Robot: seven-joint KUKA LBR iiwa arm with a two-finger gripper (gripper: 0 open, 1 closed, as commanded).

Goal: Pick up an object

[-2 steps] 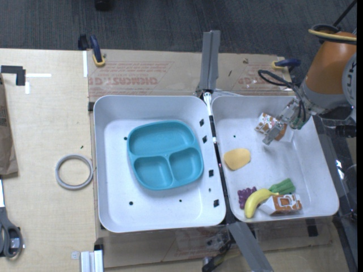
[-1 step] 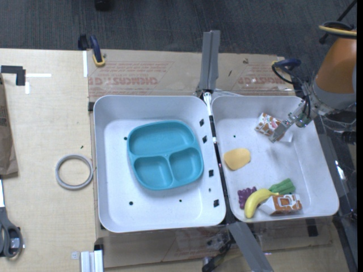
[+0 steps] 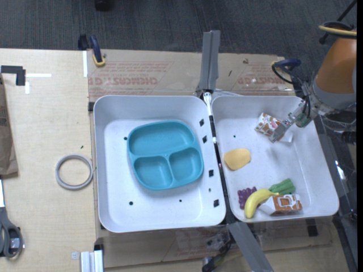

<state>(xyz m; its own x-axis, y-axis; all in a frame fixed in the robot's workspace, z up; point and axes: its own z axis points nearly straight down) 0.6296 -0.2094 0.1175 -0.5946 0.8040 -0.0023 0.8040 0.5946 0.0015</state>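
Observation:
The right bin [image 3: 317, 152] holds several objects. A small printed snack packet [image 3: 264, 123] lies near its back. A pale yellow rounded piece [image 3: 237, 158] sits by the left wall. At the front lie a yellow banana [image 3: 255, 202], purple grapes [image 3: 245, 194], a green toy vegetable [image 3: 282, 186] and a small orange-and-white carton [image 3: 286, 204]. My gripper [image 3: 279, 132] reaches in from the right and hangs at the packet's right edge, touching or just above it. The grey arm with its orange band [image 3: 339, 61] rises at the upper right.
In the left bin [image 3: 108, 169] lies a blue three-compartment plate [image 3: 165, 154]. A grey ring [image 3: 74, 171] rests on the wooden bench to the left, and scissors [image 3: 8, 237] lie at the bottom left. A metal divider post [image 3: 210, 61] stands between the bins at the back.

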